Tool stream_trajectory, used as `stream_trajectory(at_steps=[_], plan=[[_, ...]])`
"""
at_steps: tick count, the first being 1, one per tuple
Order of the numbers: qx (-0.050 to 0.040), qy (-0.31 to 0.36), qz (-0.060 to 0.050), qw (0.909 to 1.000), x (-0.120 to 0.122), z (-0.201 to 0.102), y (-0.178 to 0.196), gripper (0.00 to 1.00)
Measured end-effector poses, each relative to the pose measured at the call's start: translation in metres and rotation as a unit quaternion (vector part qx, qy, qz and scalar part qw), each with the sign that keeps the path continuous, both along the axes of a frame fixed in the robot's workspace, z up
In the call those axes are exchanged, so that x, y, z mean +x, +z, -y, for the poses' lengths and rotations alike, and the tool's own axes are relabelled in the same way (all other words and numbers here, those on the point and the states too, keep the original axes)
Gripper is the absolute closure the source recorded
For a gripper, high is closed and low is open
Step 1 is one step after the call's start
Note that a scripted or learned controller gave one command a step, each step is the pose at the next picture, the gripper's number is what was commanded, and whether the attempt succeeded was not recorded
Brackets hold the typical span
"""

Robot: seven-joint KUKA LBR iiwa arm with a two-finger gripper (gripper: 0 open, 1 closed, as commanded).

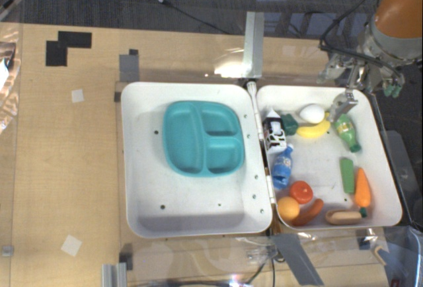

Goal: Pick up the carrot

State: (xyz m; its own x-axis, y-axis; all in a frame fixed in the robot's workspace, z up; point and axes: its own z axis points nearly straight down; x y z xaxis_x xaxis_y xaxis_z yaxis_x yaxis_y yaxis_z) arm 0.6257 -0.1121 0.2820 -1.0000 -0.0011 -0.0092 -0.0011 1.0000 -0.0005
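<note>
Carrot [362, 188] lies in the right bin [388, 147], near that bin's right wall, towards the front-right corner. Long axis runs roughly front-to-back w/ a slight tilt, thick end towards the front. Green block [347, 174] sits just beside it on the left, about parallel; hot dog [344, 217] lies across the bin just in front of the carrot's front end, prob. touching or nearly so.

Gripper [345, 102] hangs over the back part of the same bin, right above the green bottle [347, 133], w/ the white egg [312, 112] and banana [312, 130] to its left. Can't tell if it's spread or closed — too small and cluttered at that angle; nothing visibly pinched.

Key relation: carrot is well apart from the gripper, towards the front of the bin and a bit to the right, w/ the green bottle between them. So my read: the coming move is a travel forward along the right wall, then a descent. Since the carrot runs front-to-back, closing across its width means a left-right pinch. Risk: tight spot — wall on one side, green block on the other, so little room either side.

Left bin [132, 147] holds a teal tray [201, 137], not relevant here.
</note>
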Motion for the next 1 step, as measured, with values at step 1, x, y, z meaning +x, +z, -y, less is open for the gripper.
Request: stream_trajectory(at_steps=[1], plan=[[0.0007,-0.035,-0.006,0.9994,-0.0159,0.0632,-0.1143,0.0]])
